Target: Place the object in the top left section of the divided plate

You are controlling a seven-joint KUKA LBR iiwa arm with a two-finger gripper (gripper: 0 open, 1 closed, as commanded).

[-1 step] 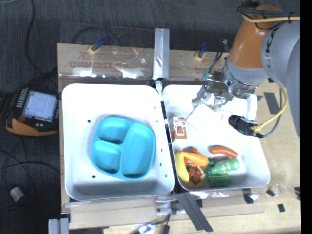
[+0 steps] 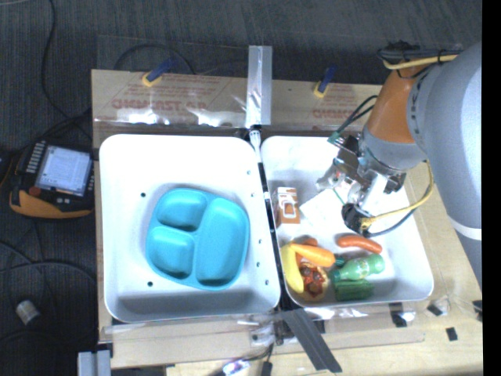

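Orange sausage (image 2: 360,244), nearest the gripper (image 2: 338,180), is best gripped across its middle; whether the gripper is closed cannot be told.

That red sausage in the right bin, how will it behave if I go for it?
The red sausage looks rounded and elongated, so a push would probably roll it. Its surface looks smooth, so it may slip in a pinch. It seems small and probably light, and the green bottle lies just beside it.
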